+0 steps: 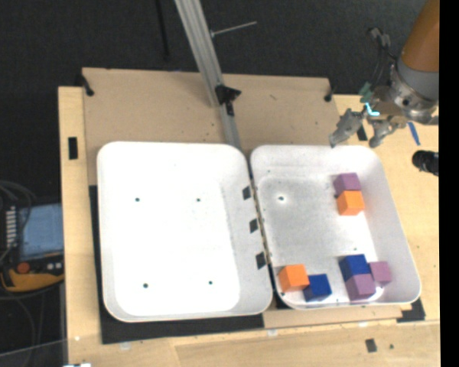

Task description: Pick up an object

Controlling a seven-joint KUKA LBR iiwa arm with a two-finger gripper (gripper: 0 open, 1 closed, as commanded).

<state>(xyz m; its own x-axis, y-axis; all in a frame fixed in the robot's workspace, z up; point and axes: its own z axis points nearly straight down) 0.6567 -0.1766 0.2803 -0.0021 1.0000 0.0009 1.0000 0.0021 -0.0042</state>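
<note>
The right bin holds several small blocks. A purple block touches an orange block near the bin's far right. Along the near edge sit an orange block against a blue block. Further right, a second blue block is clustered with two purple blocks. My gripper hangs above the right bin's far right corner, beyond the purple and orange pair. It is open, its fingers spread with nothing between them.
The left bin lies beside the right one, with small clips along their shared edge. A slanted metal rail rises behind the bins. A pendant and cables rest at the bench's left.
</note>
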